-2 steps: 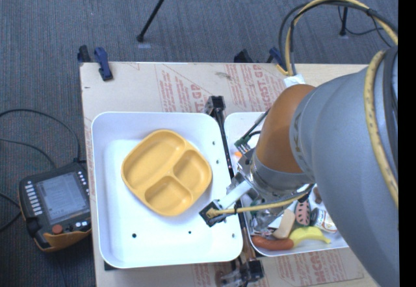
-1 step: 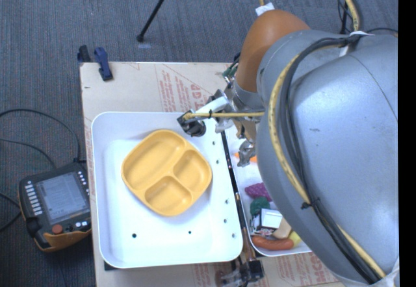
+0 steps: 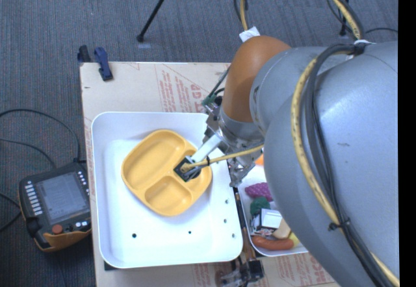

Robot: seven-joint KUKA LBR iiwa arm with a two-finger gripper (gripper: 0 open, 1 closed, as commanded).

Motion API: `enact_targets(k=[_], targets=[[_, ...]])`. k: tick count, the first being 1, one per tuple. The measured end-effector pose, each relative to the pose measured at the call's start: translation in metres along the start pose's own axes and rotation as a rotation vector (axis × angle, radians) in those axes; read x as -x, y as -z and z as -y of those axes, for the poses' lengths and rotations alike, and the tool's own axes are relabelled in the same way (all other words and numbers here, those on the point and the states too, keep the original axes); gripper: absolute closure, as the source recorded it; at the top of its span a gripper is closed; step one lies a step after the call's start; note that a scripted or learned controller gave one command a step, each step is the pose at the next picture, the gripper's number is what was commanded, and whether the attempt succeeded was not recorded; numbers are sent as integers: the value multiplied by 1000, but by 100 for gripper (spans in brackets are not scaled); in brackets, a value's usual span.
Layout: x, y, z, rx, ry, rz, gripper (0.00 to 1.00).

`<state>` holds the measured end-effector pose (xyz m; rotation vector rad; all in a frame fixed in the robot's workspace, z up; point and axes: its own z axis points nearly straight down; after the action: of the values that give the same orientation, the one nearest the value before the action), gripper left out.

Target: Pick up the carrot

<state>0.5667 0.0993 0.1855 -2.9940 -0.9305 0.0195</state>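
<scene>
My gripper (image 3: pixel 238 170) hangs under the orange wrist band, over the wall between the two bins, and the arm's bulk hides most of it. A small orange sliver (image 3: pixel 259 160) peeks out beside the wrist in the right bin (image 3: pixel 255 248); I cannot tell whether it is the carrot. A long orange-red piece (image 3: pixel 273 244) lies at the front of that bin, well below the gripper. Nothing shows between the fingers.
A yellow divided plate (image 3: pixel 149 175) lies in the left bin (image 3: pixel 110 234). In the right bin are purple grapes (image 3: pixel 258 189), a green item (image 3: pixel 260 204), a small white box (image 3: pixel 270 219) and a beige piece (image 3: pixel 283 232). The grey arm covers most of that bin.
</scene>
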Motion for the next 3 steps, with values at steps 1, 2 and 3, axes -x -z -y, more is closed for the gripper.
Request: enact_targets(k=[1, 2, 3], targets=[[32, -86, 47, 17, 178, -31, 0], [-37, 50, 34, 10, 132, -17, 0], [4, -58, 81, -3, 68, 12, 0]])
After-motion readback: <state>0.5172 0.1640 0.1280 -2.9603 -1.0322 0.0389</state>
